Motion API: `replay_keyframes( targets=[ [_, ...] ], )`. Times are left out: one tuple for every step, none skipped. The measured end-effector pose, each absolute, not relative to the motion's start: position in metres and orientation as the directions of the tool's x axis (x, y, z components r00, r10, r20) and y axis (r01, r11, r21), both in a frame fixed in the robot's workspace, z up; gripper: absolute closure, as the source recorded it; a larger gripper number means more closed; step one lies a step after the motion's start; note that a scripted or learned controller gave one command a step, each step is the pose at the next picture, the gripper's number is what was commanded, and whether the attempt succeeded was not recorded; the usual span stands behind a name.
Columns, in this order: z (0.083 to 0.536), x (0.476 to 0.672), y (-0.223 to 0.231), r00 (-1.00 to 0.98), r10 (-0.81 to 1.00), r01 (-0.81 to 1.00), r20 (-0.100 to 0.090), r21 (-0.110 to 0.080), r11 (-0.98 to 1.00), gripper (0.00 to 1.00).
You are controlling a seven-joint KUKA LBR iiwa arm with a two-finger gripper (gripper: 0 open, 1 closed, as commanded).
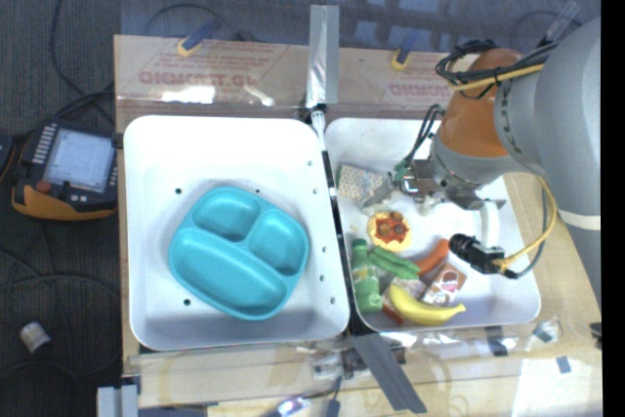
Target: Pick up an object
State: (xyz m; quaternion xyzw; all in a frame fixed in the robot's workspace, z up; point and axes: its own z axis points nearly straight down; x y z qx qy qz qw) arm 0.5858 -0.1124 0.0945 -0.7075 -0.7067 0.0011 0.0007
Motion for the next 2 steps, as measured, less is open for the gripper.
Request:
replay_keyframes(
  targets=[
    [0.0906, 0.5469, -0.1024, -0.25, 0.968, 0.968, -0.009, 0.015, 0.25, 0.0],
    [0.0994, 0.5467, -0.1018, -0.249, 0.969, 0.968, -0.004, 0.013, 0.249, 1.0]
  ],
)
